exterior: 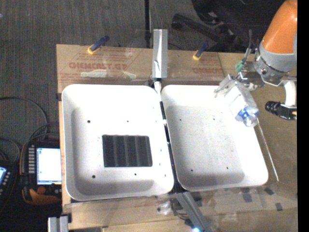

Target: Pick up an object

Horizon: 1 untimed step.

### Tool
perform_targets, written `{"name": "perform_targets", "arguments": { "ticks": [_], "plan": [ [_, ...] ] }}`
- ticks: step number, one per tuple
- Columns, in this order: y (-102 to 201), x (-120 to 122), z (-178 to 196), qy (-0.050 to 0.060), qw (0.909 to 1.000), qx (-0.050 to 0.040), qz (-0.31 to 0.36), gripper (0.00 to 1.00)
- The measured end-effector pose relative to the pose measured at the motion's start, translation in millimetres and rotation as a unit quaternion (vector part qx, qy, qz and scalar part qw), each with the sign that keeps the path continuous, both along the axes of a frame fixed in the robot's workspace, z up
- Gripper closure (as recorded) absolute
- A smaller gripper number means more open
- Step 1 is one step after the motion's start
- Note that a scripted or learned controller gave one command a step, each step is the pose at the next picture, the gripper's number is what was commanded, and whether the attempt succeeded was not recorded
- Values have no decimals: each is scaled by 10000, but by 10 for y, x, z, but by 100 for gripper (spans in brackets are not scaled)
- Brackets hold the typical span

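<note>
A clear plastic bottle [245, 111] with a blue label hangs tilted over the far right corner of the right bin [217, 178], its blue end pointing down toward the right rim. My gripper [233, 88] sits at the bottle's upper end, shut on it, under the grey wrist and orange band at the top right. A dark ridged rectangular block [127, 151] lies flat in the middle of the left bin [77, 129].
Both bins rest on a brown board [111, 64] held by two yellow-and-blue clamps [98, 44] at the back. A metal post [159, 59] stands behind the gap between the bins. A handheld pendant [42, 170] lies on the floor at left.
</note>
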<state>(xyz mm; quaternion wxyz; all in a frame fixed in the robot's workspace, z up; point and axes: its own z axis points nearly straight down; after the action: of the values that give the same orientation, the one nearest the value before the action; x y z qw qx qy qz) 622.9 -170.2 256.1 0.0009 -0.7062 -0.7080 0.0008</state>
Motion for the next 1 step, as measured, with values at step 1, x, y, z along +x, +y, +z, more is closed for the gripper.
{"name": "perform_targets", "arguments": {
  "ticks": [1],
  "plan": [
    [-541, 52, -186, -5, 9986, -20, 534, 0]
  ]
}}
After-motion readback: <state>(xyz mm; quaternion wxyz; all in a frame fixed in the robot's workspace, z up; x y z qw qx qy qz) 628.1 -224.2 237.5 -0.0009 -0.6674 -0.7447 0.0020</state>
